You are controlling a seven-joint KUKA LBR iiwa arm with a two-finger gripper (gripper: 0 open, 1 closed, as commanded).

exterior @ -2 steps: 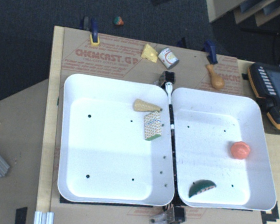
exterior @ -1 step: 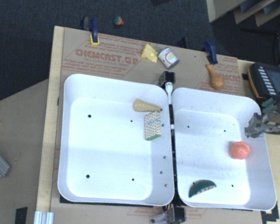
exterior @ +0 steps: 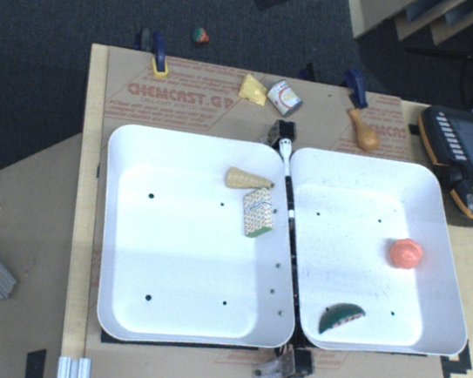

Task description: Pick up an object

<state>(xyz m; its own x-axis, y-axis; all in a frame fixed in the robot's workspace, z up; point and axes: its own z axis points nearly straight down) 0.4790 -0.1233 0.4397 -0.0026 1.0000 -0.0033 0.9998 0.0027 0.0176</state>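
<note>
Two white bins sit side by side on my desk (exterior: 93, 206). The left bin (exterior: 175, 307) holds a tan cone (exterior: 248, 179) touching a patterned packet (exterior: 258, 212). The right bin (exterior: 444, 215) holds a pink ball (exterior: 405, 253) and, well apart, a dark green piece (exterior: 341, 317). My claw's state I cannot tell.
</note>
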